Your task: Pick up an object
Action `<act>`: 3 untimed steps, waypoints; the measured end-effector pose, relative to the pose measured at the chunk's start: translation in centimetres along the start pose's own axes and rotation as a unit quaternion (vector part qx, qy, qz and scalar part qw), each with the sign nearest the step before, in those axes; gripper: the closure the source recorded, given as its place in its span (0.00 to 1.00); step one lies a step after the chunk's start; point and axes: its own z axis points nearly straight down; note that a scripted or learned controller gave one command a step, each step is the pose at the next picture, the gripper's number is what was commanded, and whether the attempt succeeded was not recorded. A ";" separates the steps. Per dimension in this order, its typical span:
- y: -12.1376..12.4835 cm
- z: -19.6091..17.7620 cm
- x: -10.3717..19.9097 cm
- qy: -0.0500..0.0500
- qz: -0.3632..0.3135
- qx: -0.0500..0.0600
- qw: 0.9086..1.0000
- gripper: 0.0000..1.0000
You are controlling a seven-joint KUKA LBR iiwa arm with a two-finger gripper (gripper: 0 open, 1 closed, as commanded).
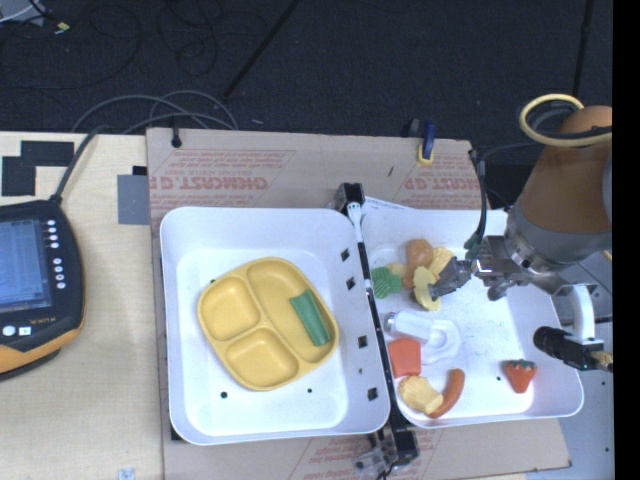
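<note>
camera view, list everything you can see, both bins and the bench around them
white bins: 2, white, side by side on the cardboard sheet
divided plate: 1, yellow, three compartments, in the left bin
green block: 1, green, on the plate's right compartment
green toy: 1, green, right bin, near the divider
orange and yellow toy food: small cluster, right bin, upper part
clear cup: 1, transparent, right bin, centre, on its side
red block: 1, orange-red, below the cup
sausage: 1, reddish, right bin, front edge
yellow piece: 1, left of the sausage
strawberry: 1, red, right bin, front right
teach pendant: 1, grey and orange, bench far left
cardboard sheet: 1, brown, under the bins
gripper: 1, dark, over the yellow toy cluster
arm: 1, grey with orange band, from the right
</note>
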 end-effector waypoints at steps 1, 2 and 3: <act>0.0 -1.0 -0.1 0.000 0.001 0.001 1.000 1.00; -4.8 -4.2 4.3 0.001 -0.001 0.000 1.000 1.00; -3.6 -7.7 11.7 0.000 -0.004 -0.002 1.000 1.00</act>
